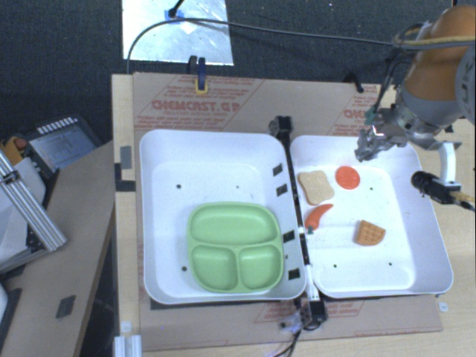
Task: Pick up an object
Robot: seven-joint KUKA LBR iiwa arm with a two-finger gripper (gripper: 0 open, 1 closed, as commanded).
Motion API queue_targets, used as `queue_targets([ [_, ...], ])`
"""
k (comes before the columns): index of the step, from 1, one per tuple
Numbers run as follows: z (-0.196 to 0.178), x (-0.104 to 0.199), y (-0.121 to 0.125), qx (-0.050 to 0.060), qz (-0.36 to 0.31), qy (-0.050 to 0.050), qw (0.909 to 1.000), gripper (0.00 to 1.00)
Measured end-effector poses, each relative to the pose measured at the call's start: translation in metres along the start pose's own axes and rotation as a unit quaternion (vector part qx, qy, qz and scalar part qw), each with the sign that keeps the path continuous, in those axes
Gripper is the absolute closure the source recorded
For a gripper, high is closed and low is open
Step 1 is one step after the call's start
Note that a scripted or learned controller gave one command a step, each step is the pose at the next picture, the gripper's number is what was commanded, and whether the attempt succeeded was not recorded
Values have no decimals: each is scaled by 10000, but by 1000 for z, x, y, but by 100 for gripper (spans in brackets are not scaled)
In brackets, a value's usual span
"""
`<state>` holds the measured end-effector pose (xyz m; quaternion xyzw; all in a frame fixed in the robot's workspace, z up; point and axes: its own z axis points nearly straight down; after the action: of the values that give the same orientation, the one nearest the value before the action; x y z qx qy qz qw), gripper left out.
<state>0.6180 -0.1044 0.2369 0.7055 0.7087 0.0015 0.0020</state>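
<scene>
While the gripper (367, 152), its state unclear, hovers nearby, a flat red disc (347, 177) lies beside tan toast (315, 187).

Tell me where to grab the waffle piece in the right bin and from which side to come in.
Come straight down from above on the waffle piece and pinch it across its narrower span. It lies flat on the right bin floor, apart from the red curved piece, so its edges look free. The gripper is near the bin's far edge.
</scene>
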Motion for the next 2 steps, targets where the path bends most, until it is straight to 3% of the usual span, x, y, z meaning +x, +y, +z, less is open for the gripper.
queue_targets([
  [2,-5,116,-6,20,-31,20,10000,100],
])
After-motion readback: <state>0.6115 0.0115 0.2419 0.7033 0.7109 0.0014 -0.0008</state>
